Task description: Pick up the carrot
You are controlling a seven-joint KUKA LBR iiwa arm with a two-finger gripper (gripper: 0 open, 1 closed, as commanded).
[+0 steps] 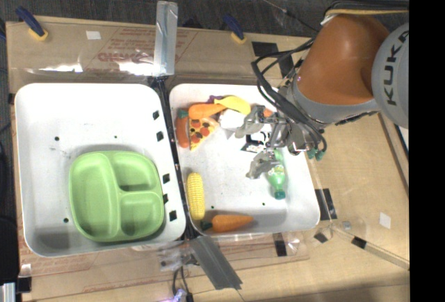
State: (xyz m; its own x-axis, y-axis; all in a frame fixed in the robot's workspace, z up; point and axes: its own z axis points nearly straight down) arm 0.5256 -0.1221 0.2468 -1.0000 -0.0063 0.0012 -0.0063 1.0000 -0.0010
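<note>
Carrot (231, 223) lies at the near edge of the right bin (229, 175).
Just left of it, the corn (196, 195) lies along the bin's left wall. Farther back, the pincer (263, 147) hangs over the bin's right side, next to a green bottle (278, 179); I cannot tell if it is open or holds anything. The pizza (193, 128) and banana (235, 104) sit at the far edge. The green plate (117, 195) is in the left bin (42, 126).

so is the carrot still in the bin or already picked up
Still in the bin: the orange carrot lies flat along the right white bin's near wall, apart from the gripper.
</note>
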